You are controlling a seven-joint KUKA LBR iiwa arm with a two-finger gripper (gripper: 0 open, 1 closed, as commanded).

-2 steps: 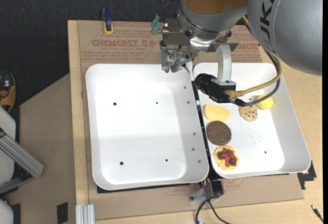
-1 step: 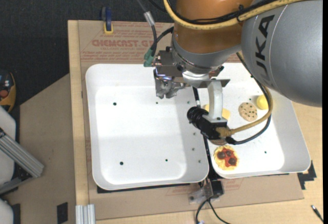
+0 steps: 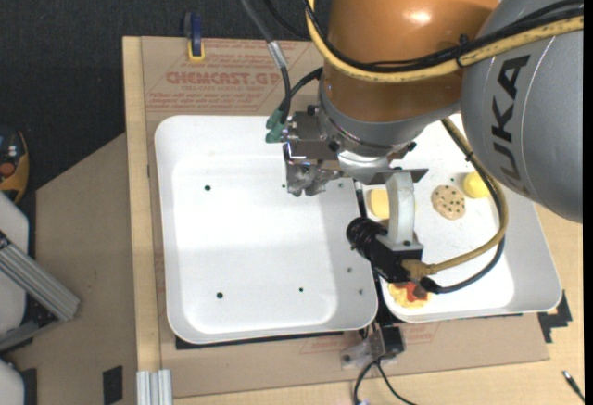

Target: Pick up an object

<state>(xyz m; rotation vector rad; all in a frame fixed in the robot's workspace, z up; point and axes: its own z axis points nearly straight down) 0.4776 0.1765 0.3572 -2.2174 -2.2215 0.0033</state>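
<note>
The grey arm [image 3: 519,107] with its orange band reaches in from the right and hangs over the seam between the two white bins, hiding much of the right bin [image 3: 528,287]. The left bin [image 3: 241,236] lies bare-floored beneath the gripper [image 3: 304,173], which sits above that bin's upper right part; whether it is open or closed cannot be told from this slant, and nothing is seen held in it. The pick therefore looks not yet done: no object is lifted, and choosing, descending, closing and raising all appear to remain. The candidates lie in the right bin, apart from the gripper. The tan disc [image 3: 448,201] with dark dots is round and flat, so it has no long axis to speak of. Just beside it, up and right, the yellow piece [image 3: 475,185] seems to run roughly left to right, though the arm cuts it off. A second yellow piece [image 3: 377,202] and a red-orange item [image 3: 413,295] near the front rim are too hidden to judge which way they point
</note>
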